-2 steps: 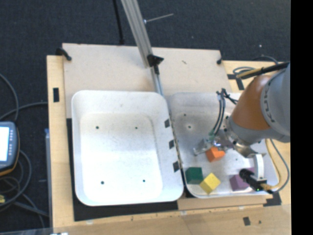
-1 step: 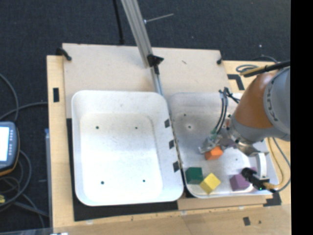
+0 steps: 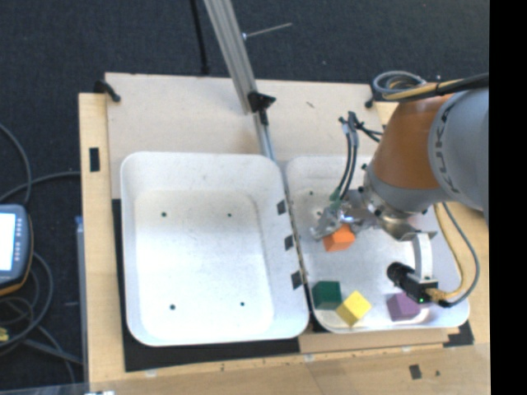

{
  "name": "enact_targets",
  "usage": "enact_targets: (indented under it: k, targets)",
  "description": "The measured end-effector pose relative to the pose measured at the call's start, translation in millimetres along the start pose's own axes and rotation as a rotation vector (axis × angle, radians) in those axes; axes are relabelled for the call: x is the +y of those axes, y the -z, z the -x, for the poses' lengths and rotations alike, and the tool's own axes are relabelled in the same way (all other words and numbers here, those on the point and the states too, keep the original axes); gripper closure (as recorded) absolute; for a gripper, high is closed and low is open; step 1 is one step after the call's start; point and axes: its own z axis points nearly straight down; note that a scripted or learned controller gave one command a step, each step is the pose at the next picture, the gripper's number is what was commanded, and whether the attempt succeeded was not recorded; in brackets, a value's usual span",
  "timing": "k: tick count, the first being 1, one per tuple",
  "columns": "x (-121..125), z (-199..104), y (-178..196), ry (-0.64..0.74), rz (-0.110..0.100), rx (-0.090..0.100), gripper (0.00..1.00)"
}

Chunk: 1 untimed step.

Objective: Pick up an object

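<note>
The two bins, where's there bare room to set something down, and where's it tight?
The left bin has a bare floor from wall to wall. The right bin is crowded: the gripper sits by the orange block, and the green, yellow and purple blocks line its near edge.

A pale wooden bench [image 3: 181, 109] is being seen filling the middle of the frame, set against dark carpet. Two shallow white bins are being carried on it side by side over a black mat [image 3: 214, 348] that is showing along their lower edge. The left bin [image 3: 136, 179] is lying at centre left, and the right bin [image 3: 309, 175] is lying at centre right, their inner rims touching. A slanted metal post [image 3: 235, 48] is being held at the bench's upper middle, rising toward the top of the frame. A coiled cable [image 3: 395, 81] is resting at the upper right corner.
</note>
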Motion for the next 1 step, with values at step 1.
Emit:
enact_targets:
  k: [1]
  targets:
    - [-48.6,-69.1,-4.5,-0.002,-0.011,0.001,1.00]
